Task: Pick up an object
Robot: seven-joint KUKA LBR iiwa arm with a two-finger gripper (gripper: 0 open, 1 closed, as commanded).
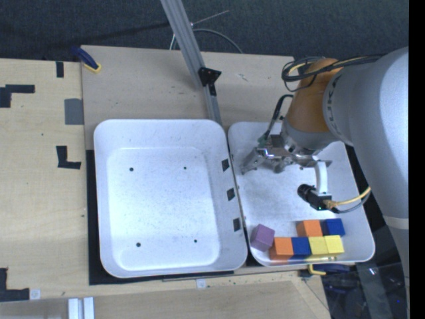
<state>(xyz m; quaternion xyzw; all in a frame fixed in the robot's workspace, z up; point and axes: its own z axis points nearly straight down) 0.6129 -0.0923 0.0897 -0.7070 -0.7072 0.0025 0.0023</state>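
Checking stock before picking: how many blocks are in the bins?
6, all in the right bin's near corner: purple block, orange, blue, yellow pair, orange, blue.

A pale wooden bench (pixel 153 88) carries two white bins side by side: left (pixel 106 138); right (pixel 355 171).

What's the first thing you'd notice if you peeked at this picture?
The big grey robot arm with its orange band reaching in from the right over the right bin, with its gripper over the bin's upper part. Next, the bright blocks bunched in that bin's bottom corner: a purple block beside orange, blue and yellow ones. The left bin is a wide white tray beside it.
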